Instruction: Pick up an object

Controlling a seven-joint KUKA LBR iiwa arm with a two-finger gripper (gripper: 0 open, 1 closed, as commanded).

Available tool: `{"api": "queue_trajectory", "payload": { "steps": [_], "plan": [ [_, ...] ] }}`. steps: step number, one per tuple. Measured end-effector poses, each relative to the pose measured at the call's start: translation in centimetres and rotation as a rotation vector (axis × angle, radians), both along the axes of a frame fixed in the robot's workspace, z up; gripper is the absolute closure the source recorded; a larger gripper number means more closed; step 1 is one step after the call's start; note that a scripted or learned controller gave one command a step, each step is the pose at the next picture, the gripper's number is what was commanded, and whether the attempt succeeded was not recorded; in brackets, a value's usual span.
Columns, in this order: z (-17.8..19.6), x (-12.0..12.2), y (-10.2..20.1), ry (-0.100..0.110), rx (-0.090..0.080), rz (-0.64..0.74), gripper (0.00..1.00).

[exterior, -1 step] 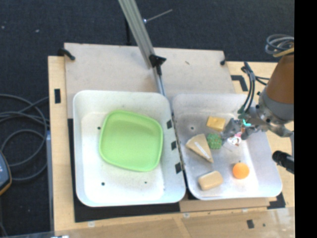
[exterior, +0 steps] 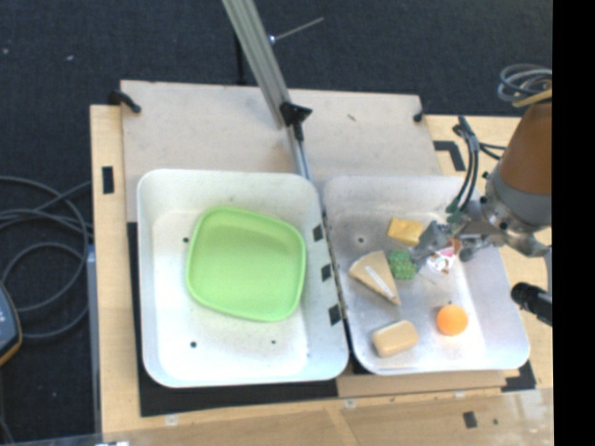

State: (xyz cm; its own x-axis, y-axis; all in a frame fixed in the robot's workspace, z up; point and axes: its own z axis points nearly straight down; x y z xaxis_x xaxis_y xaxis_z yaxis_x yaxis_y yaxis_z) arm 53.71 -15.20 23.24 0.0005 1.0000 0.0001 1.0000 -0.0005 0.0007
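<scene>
We see the gripper (exterior: 439,252) low in the right bin (exterior: 493,342) beside the green block (exterior: 403,266); whether it grasps anything, we cannot tell.

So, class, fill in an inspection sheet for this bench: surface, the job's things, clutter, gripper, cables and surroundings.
Surface: wooden bench bearing left bin and right bin.
Job's things: in right bin, yellow block, green piece, cream wedge, tan block, orange ball.
Clutter: green plate in left bin.
Gripper: gripper over right bin; fingers unclear.
Cables: black loops on floor, left; grey coil upper right.
Surroundings: dark carpet; slanted metal rail.
</scene>
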Motion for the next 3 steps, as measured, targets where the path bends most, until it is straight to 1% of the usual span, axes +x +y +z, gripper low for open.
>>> {"api": "queue_trajectory", "payload": {
  "steps": [1, 2, 3],
  "plan": [
    [-4.2, 0.0, -0.2, 0.004, 0.000, 0.000, 0.00],
    [-10.4, 0.0, 0.2, 0.006, 0.001, 0.000, 0.00],
    [-13.2, 0.0, 0.1, 0.001, 0.000, 0.000, 0.00]
  ]
}}
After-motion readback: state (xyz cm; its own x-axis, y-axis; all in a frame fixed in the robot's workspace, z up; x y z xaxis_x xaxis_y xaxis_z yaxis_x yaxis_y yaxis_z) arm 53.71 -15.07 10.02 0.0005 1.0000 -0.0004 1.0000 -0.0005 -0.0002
